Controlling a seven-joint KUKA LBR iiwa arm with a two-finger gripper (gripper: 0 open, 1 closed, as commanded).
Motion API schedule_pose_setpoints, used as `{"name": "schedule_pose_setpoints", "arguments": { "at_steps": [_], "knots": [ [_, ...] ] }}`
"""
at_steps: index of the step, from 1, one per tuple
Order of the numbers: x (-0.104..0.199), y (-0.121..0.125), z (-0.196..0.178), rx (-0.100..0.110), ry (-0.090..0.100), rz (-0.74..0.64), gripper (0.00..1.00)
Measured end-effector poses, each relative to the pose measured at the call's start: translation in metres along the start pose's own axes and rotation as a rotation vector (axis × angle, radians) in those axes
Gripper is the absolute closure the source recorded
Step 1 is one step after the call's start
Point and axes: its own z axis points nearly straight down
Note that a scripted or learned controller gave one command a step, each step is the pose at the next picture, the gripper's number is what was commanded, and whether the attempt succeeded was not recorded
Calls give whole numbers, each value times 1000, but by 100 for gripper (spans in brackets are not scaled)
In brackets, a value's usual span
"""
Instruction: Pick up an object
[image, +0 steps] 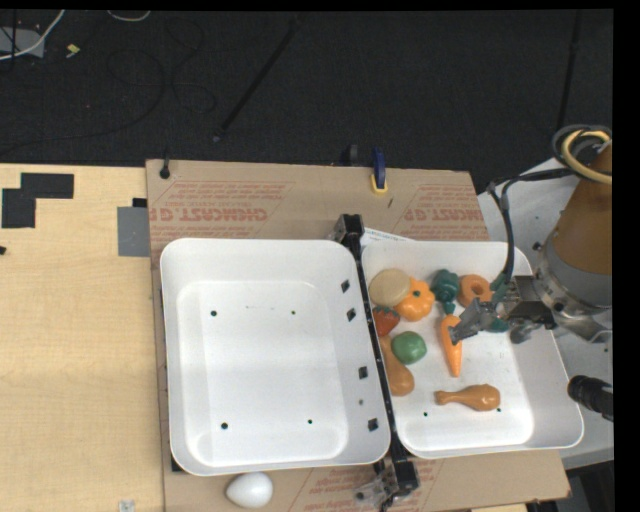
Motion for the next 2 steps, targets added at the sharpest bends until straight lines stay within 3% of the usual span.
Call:
{"name": "schedule_pose_setpoints", "arguments": {
  "at_steps": [1, 2],
  "knots": [
    [-11, 1, -241, -21, -5, -1, 0],
    [-9, 1, -241, 0, -2, -7, 100]
  ]
}}
